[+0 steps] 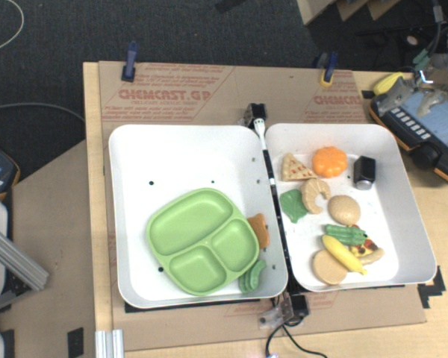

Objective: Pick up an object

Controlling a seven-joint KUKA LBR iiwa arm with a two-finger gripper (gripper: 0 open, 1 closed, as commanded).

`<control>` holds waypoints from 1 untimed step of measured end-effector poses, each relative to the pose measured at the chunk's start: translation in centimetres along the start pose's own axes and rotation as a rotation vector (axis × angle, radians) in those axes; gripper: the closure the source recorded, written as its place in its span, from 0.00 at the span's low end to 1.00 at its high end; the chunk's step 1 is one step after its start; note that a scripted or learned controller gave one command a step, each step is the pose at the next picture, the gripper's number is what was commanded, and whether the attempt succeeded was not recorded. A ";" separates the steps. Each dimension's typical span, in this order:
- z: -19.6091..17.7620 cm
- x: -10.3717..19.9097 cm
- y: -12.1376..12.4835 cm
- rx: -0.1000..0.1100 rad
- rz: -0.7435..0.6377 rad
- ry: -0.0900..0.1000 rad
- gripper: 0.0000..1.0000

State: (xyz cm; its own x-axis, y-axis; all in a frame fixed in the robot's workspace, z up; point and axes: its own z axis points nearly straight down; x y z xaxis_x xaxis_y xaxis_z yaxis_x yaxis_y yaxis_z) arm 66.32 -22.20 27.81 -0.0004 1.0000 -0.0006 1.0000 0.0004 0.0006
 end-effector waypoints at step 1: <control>15.8 1.9 0.1 0.012 -0.001 0.005 0.00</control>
State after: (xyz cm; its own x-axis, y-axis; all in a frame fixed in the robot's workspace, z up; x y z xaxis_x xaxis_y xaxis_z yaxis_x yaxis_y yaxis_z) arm 66.38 -20.27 11.97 -0.0013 1.0000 0.0049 0.9999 0.0014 -0.0118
